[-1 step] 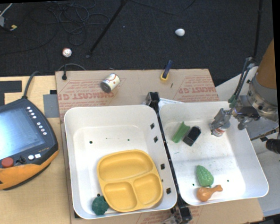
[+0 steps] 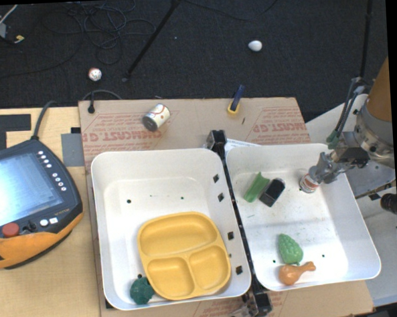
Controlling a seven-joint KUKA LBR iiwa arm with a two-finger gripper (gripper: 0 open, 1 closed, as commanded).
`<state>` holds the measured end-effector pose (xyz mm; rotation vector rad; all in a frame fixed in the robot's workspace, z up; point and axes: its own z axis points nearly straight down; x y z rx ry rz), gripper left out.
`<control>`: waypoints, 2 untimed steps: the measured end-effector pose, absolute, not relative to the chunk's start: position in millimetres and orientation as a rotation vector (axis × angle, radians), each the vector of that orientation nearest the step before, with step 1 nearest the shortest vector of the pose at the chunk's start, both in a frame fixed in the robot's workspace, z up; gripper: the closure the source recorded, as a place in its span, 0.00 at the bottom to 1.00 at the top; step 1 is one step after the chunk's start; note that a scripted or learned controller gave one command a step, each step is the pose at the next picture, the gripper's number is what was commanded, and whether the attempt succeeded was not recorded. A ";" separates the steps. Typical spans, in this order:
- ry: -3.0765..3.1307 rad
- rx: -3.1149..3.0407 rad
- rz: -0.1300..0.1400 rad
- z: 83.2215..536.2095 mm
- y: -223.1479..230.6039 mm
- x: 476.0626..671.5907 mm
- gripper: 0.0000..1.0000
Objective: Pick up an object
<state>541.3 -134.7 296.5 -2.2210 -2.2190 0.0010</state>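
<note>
In the right bin (image 2: 366, 243), a green block (image 2: 256, 186) and a black block (image 2: 273, 192) lie touching near the far left corner. A bumpy green toy vegetable (image 2: 290, 248) and an orange toy drumstick (image 2: 297, 272) rest by the near wall. My gripper (image 2: 311, 182) hangs over the far right part of this bin, to the right of the black block and apart from it. Nothing shows in its grasp. The left bin (image 2: 152, 169) holds a yellow divided plate (image 2: 184, 256) and a dark green toy (image 2: 141, 290) in its near left corner.
A teach pendant (image 2: 26, 198) lies on the bench left of the bins. On the cardboard behind the bins lie a small can (image 2: 156, 116) and a blue and yellow tool (image 2: 235, 103). A black clip (image 2: 216, 140) sits where the bins meet.
</note>
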 end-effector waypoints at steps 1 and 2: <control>-2.223 -2.212 0.002 284.8 -61.7 528.9 1.00; -2.233 -2.218 -0.015 395.4 3.3 527.9 1.00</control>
